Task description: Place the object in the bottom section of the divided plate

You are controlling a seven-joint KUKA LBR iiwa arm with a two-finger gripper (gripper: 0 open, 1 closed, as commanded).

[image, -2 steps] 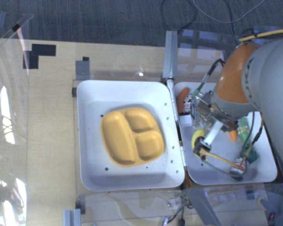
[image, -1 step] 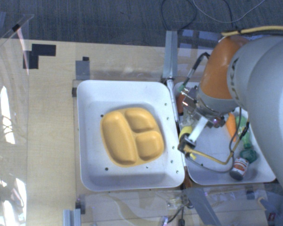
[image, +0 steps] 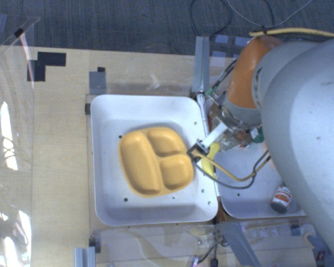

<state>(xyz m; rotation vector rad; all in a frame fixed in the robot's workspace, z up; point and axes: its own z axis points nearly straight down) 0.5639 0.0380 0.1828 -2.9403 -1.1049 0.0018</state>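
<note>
A yellow divided plate (image: 155,161) with three sections lies in the left white bin (image: 108,127). I see nothing lying in its sections. My gripper (image: 237,136) hangs below the orange wrist band, over the left edge of the right bin (image: 250,202), just right of the wall between the bins. The wrist hides most of it. Small bits of green and red show beside it; what they are is unclear. A small bottle-like object (image: 280,198), white and brown with a dark end, lies at the near side of the right bin, apart from the gripper.
The large grey arm (image: 306,127) covers most of the right bin. A metal post (image: 201,65) stands behind the bins. A clear panel (image: 11,149) sits over the bench at the left.
</note>
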